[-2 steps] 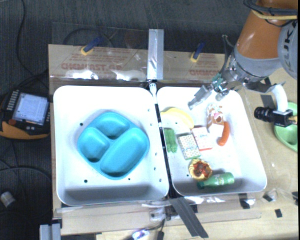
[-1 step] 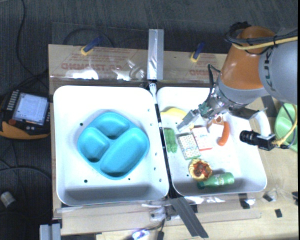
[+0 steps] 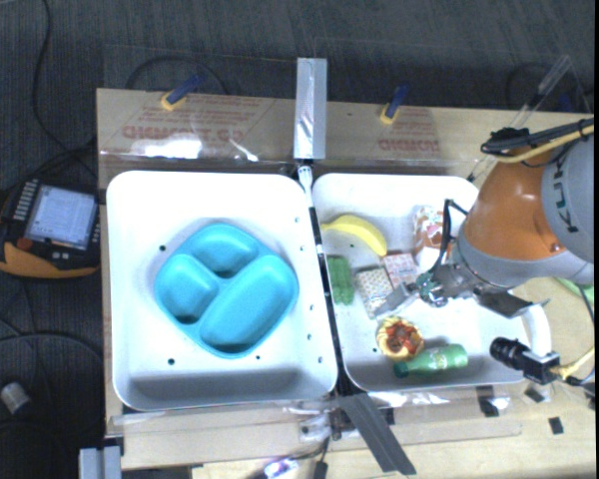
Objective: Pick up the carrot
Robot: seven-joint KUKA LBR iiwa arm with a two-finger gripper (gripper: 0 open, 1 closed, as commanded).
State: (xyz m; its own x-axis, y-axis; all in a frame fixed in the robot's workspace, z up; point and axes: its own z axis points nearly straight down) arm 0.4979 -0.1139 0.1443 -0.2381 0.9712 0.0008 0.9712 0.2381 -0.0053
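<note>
Your end effector (image 3: 431,289) hangs low in the right bin (image 3: 479,312), just beside the checked packet (image 3: 375,285); whether it is apart or together you cannot tell. You cannot pick out the carrot for certain. The likeliest candidate is the orange-tinged shape (image 3: 429,226) near the bin's far wall, close to the arm's orange band (image 3: 509,218). Expect a light, stiff, smooth piece that rolls if nudged. Take it across its thicker middle, not the tapering tip.
</note>
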